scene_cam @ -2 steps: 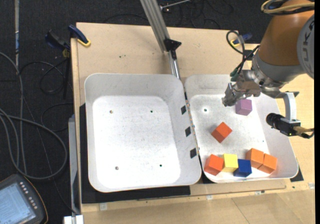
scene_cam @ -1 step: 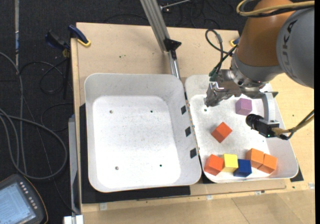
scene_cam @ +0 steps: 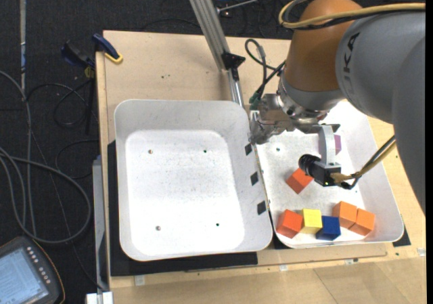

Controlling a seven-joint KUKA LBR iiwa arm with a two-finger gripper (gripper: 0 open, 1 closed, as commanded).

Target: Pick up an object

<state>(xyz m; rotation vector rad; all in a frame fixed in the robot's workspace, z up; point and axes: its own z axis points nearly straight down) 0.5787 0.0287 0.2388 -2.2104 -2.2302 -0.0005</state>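
Blocks [scene_cam: 312,219] lining right bin's [scene_cam: 355,154] front wall, lone orange block [scene_cam: 298,180] nearby, end effector [scene_cam: 259,132] opening unclear.

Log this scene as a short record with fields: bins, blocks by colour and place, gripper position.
left bin: white, beside the right bin
right bin: white, holds all the blocks
lone orange block: mid-bin, apart from the others
front row, left to right: left orange block, yellow block, blue block, third orange block, rightmost orange block
gripper: at the right bin's left wall, away from every block
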